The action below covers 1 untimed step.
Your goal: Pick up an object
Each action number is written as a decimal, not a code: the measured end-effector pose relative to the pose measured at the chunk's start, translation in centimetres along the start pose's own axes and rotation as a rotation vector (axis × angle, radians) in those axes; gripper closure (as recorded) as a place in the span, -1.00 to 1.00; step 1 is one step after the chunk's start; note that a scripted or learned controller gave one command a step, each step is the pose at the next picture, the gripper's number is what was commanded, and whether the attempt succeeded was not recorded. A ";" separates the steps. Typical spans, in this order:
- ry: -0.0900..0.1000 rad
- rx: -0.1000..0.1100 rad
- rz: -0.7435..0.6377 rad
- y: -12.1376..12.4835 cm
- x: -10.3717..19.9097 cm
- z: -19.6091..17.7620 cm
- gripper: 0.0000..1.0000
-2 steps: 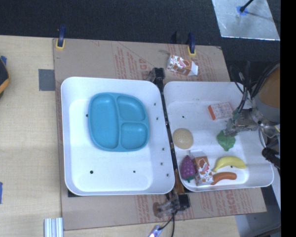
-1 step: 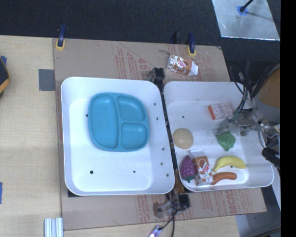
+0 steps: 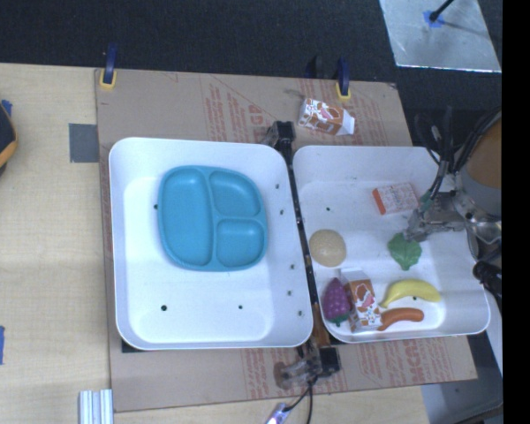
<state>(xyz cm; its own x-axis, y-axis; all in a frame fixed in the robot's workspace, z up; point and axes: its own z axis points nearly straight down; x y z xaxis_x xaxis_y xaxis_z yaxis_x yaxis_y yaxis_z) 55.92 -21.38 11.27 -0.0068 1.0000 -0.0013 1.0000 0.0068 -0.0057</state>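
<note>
Gripper (image 3: 421, 226) low in the right bin (image 3: 353, 162), at the 3 o'clock side, fingertips just above the green leafy toy (image 3: 405, 253) and near the orange packet (image 3: 394, 198) at 12 o'clock of it; fingers open or closed: cannot tell

Best to centre over the green toy, drop straight down, close on its bulk, lift vertically

Tight at 5 o'clock: banana (image 3: 412, 291), sausage (image 3: 399, 317), small carton (image 3: 361, 303), grape bunch (image 3: 336, 300) packed near the bin's lower wall; beige ball (image 3: 328, 247) at 9 o'clock, apart

Right wall close behind the wrist, so little side travel there; bare floor toward 11 o'clock

Left bin (image 3: 141, 307) roomy around the blue divided plate (image 3: 213, 218)
</note>
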 end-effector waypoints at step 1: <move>0.000 0.000 -0.001 0.0 0.0 0.0 -1.00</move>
<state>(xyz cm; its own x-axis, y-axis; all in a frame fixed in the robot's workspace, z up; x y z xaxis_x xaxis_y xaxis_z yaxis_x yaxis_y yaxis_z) 55.91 -21.37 11.26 -0.0074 1.0000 -0.0015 1.0000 0.0074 -0.0061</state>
